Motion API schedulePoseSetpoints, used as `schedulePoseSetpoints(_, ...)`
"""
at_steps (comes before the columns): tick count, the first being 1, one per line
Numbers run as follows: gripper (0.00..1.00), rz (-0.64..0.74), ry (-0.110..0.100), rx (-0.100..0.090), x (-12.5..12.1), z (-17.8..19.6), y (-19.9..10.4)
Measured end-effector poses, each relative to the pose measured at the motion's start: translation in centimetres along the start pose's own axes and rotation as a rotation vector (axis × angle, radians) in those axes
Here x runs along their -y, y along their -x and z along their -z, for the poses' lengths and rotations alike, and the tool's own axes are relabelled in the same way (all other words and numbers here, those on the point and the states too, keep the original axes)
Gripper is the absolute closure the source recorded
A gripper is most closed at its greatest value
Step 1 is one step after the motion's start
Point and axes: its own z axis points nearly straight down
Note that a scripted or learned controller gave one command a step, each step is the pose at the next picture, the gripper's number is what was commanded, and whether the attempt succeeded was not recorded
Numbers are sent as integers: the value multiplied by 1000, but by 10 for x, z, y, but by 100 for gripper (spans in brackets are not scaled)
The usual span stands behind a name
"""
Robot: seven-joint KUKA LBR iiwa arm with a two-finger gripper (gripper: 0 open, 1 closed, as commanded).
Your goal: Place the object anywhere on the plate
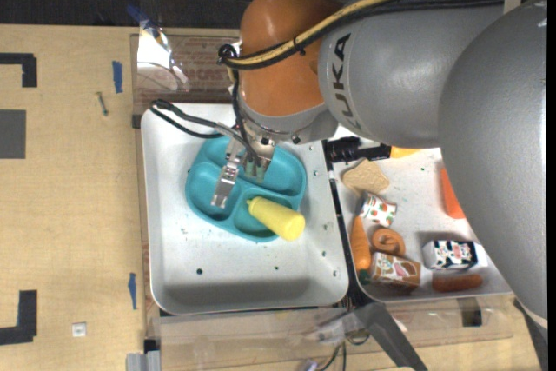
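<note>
plywood tabletop (61, 187) carries two white bins side by side. left bin (174, 274) has a teal divided plate (201, 187) in it, with a yellow object (278, 217) lying tilted across the plate's lower right compartment, one end over the rim. so the task's thing looks already on the plate, my read: placement step done or nearly so. gripper (243, 165) hangs just above the plate's middle, beside the yellow object, not around it. jaws look released, with nothing between the fingers, though the view is small.

right bin (417, 174) holds toy food: bread slice (365, 178), carrot (360, 243), small cartons (450, 254).

risks: the object sits at the rim, so a nudge from the fingers or the loose cable (187, 124) on retreat could roll it off into the bin. lifting straight up would be safest.
</note>
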Motion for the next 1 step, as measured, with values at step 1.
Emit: schedulePoseSetpoints(1, 100, 1, 5, 4, -2, 11, 1)
